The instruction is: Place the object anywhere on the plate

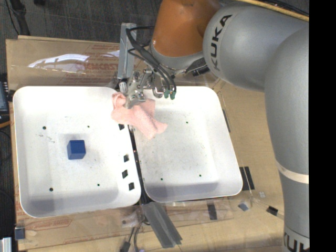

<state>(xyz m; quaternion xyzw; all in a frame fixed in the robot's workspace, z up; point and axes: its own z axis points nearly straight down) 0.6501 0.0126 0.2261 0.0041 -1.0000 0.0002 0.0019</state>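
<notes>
Two shallow white bins lie side by side on the tabletop (252, 114), and the scene reads simply from left to right. In the left bin (31, 156) a small blue cube (76, 149) rests alone on the floor of the bin, well apart from the walls; it looks untouched. Further right, above the seam where the two bins meet, a pink cloth (140, 117) hangs in the air. Its upper corner is bunched between the jaws of the gripper (132, 95), which are clenched on it, and the rest of the fabric droops down and to the right over the near edge of the right bin (210, 182). The cloth hangs this way probably because it is soft and is pinched at one point only, so its own weight pulls it down. The grey arm (257, 46) comes in from the right, its orange band just above the wrist. No plate can be recognised with certainty, so where the cloth should be released is hard to judge.
</notes>
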